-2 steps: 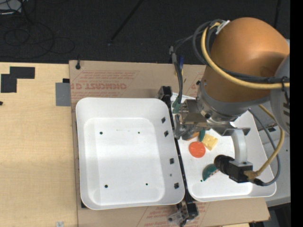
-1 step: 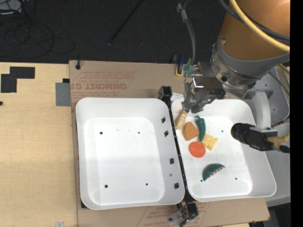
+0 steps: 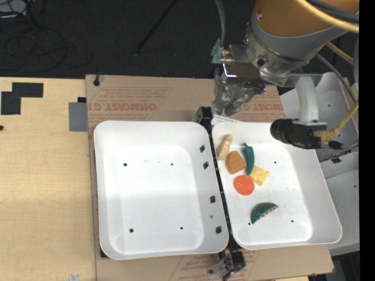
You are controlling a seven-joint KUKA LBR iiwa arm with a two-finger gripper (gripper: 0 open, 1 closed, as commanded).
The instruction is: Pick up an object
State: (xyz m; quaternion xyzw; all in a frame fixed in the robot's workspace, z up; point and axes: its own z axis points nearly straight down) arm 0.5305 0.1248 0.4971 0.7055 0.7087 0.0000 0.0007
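1. Camera view, leftmost: bare wooden bench top with a few dark and grey flat patches near its upper edge. A brown cardboard sheet with reversed red print lies under both bins.

2. Left bin: shallow, white, with small dark dots on its floor. Its right rim touches the neighbouring bin along a row of black clips.

3. Right bin: shallow, white, contents clustered in its left half.
   - beige peanut-shaped piece, nearest the shared rim, at the top of the cluster
   - brown bread-like piece, just below and right of the beige piece, touching or nearly touching it
   - dark green pepper-shaped piece, leaning against the right side of the brown piece
   - yellow wedge, just below the green piece
   - orange-red round piece, beside the yellow wedge and under the brown piece
   - green crescent with a red edge, lying apart from the others, lower in the bin

4. Gripper: hangs above the far left corner of the right bin, over the cardboard just beyond the rim. It is above and clear of the object cluster. Whether it is open or closed cannot be told: the tip is a dark, blurred mass. No object is visible at its tip.

5. Arm: grey wrist with orange band, enters from the upper right.
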